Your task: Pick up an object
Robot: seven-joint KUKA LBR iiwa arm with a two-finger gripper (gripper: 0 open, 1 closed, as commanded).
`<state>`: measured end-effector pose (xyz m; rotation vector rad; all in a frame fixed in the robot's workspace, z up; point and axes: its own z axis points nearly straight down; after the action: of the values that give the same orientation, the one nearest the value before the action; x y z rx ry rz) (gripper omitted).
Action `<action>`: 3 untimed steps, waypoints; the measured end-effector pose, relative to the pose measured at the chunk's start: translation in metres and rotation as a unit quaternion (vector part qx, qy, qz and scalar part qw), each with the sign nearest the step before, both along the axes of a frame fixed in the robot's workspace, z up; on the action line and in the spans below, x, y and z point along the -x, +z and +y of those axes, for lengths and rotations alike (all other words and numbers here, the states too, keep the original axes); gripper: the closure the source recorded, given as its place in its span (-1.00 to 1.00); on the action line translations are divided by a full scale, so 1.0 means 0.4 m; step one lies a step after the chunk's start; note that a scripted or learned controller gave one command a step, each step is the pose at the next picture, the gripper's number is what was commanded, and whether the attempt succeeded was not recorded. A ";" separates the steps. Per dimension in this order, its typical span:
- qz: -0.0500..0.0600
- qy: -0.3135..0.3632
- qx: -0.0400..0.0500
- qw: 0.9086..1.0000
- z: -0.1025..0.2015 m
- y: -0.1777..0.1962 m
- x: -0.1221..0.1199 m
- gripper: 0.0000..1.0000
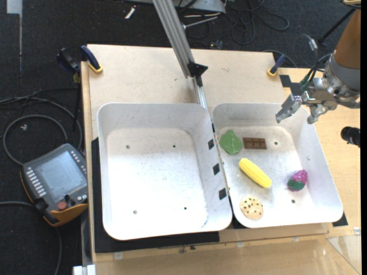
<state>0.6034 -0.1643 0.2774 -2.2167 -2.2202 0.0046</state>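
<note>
Objects for picking all lie in the right bin: a green leaf-shaped piece near the inner wall, a brown chocolate bar just beside it, a yellow corn cob in the middle, a purple grape cluster toward the outer side, and a round cookie at the near edge. We see the gripper poised over the far right corner of that bin, its two fingers spread apart with nothing between them. The left bin offers us no target.

We judge that we are at the approach stage, with a target yet to be settled. The corn cob looks to us the best choice: it stands proud of the floor and lies apart from its neighbours. We would turn the wrist so the fingers straddle its short axis, come down over its middle, and close only once the fingers are low beside it. The flat chocolate bar and cookie would likely slip from us.
</note>
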 end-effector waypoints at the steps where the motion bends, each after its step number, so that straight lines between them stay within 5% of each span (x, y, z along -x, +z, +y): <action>1: -0.002 0.000 0.000 1.000 0.000 0.007 -0.002 -1.00; 3: 0.000 -0.002 0.000 1.000 -0.004 -0.250 0.049 -1.00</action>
<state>0.5837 -0.1658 0.1773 -2.2203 -2.2164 0.0052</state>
